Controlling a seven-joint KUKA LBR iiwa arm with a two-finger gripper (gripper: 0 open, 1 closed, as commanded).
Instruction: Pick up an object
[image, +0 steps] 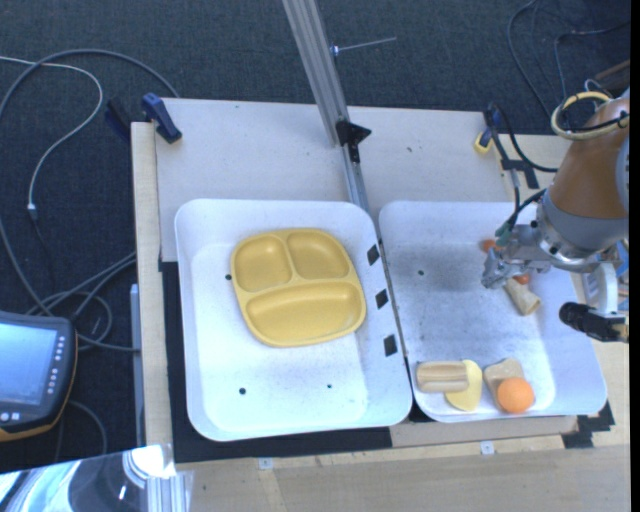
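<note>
My gripper (505, 272) is low over the right bin (440, 250), near its right side. A small tan block (521, 297) lies just below and right of the gripper, touching or nearly touching it; whether it is gripped I cannot tell. Along the bin's front edge lie a tan bun (441, 376), a pale yellow piece (464, 397), a light brown chunk (503, 372) and an orange ball (516, 396).
A yellow divided plate (297, 286) lies in the left bin (290, 400). A metal pole (325, 70) rises from the back between the bins. Cables (515, 170) and a black fitting (590, 320) hang by the arm on the right.
</note>
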